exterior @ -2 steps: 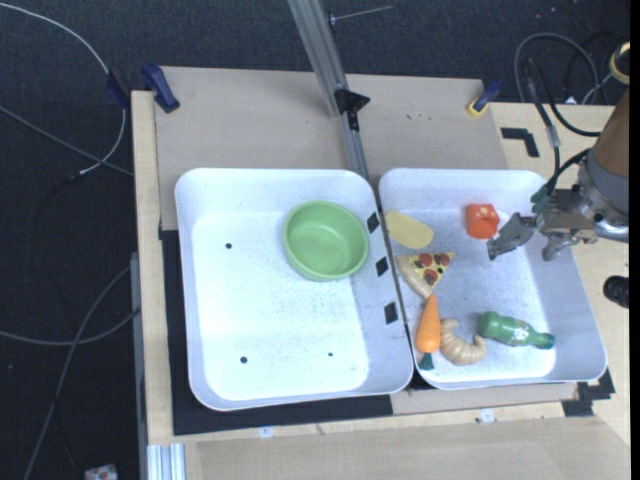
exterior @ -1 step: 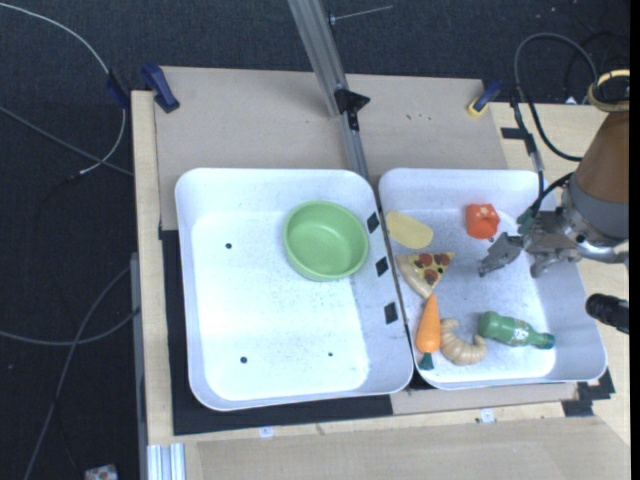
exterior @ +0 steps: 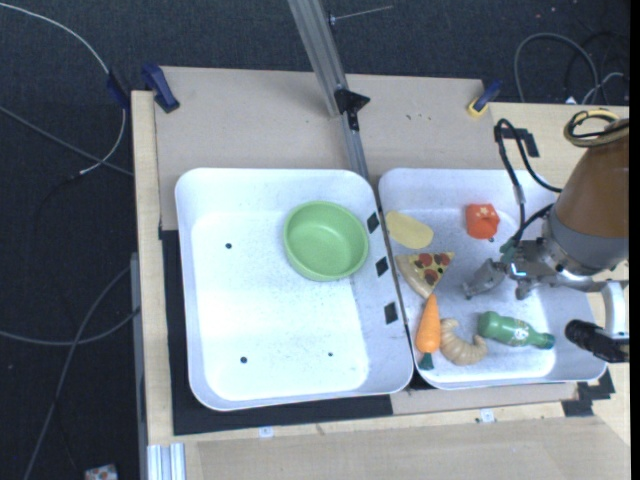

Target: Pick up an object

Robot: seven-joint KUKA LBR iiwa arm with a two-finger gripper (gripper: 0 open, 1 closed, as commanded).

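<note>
The right-hand shallow white plastic bin (exterior: 470, 183) holds all the small objects that could be picked. A red block-like toy (exterior: 482, 220) sits toward its far side; a pale yellow oval piece (exterior: 410, 230) lies near its left wall, with a triangular pizza-slice toy (exterior: 425, 269) just in front of it. Nearer the front edge are an orange carrot toy (exterior: 429, 325), tilted along the left wall, a tan curled croissant-shaped toy (exterior: 461, 347) touching the carrot's lower end, and a green plastic bottle (exterior: 512, 330) lying on its side just right of the croissant.

The left-hand shallow white bin (exterior: 250, 358) contains one thing, a light green round bowl (exterior: 325, 240), upright and close to its far right corner; the rest of its floor is bare.

The grey two-finger gripper (exterior: 489, 277) hangs low over the middle of the right bin, between the red toy and the green bottle, right of the pizza slice. Its fingers (exterior: 478, 282) are parted a little with nothing between them, and whether the tips touch the bin floor cannot be told.

The arm's orange band (exterior: 598, 193) stands over the right bin's right wall. Open floor lies around the gripper in the bin's centre; the objects crowd the left wall and front edge.
</note>
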